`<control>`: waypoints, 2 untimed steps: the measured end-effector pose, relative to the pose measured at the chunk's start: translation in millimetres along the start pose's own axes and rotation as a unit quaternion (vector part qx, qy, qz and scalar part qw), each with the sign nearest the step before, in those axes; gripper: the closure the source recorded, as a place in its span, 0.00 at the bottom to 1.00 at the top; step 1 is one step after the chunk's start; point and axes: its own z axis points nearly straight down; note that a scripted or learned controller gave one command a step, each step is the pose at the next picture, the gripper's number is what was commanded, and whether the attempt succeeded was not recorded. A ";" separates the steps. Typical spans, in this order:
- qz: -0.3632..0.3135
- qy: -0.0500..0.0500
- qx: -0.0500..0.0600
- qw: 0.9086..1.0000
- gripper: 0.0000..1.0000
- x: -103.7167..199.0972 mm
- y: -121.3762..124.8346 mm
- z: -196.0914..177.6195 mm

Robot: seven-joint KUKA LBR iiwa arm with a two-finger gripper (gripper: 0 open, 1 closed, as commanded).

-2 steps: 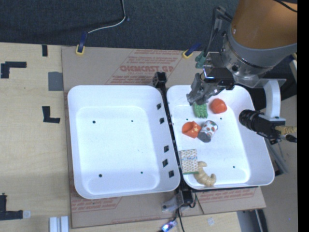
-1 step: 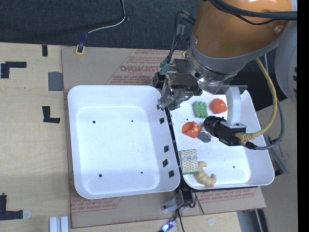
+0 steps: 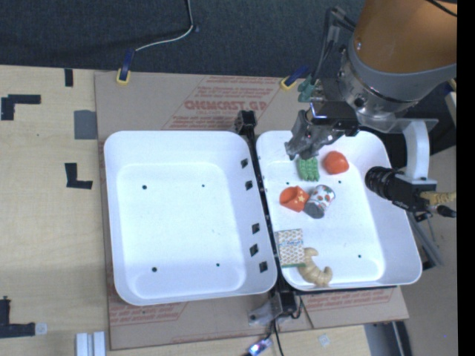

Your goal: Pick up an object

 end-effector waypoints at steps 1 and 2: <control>-0.005 0.000 0.003 1.000 1.00 51.1 -1.0 21.5; -0.004 0.001 -0.002 1.000 1.00 67.9 -0.2 -49.6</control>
